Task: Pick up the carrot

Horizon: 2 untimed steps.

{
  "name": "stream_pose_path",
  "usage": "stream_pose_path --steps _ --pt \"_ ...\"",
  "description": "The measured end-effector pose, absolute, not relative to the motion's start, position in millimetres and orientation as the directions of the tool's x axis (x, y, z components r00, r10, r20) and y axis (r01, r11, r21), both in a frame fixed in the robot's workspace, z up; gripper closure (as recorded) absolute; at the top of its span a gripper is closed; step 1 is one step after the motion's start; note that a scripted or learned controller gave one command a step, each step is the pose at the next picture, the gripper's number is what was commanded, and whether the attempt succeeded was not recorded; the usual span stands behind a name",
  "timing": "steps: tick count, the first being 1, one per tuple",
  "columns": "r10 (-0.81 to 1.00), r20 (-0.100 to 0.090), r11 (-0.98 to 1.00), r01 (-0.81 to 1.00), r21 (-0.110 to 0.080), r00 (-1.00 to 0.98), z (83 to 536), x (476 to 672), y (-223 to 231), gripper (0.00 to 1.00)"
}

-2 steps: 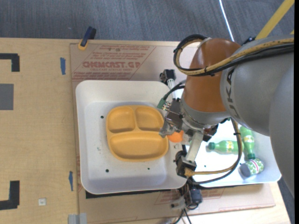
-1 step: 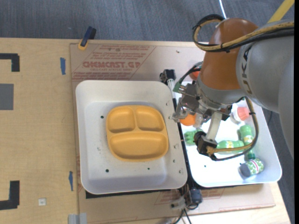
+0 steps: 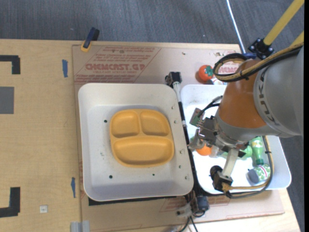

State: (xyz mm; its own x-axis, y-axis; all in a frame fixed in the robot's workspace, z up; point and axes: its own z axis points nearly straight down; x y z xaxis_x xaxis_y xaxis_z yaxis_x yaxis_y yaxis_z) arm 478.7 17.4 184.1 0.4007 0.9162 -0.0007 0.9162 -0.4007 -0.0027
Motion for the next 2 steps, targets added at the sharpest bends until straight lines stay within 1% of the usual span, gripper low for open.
stream_pose_path --steps 1,2 --pt "0.779 0.000 -0.627 0.779 0.000 0.627 212 479.6 48 1.00" --pt "0.479 -0.002 -0.878 0.479 -0.001 0.878 224 479.0 95 1.00"
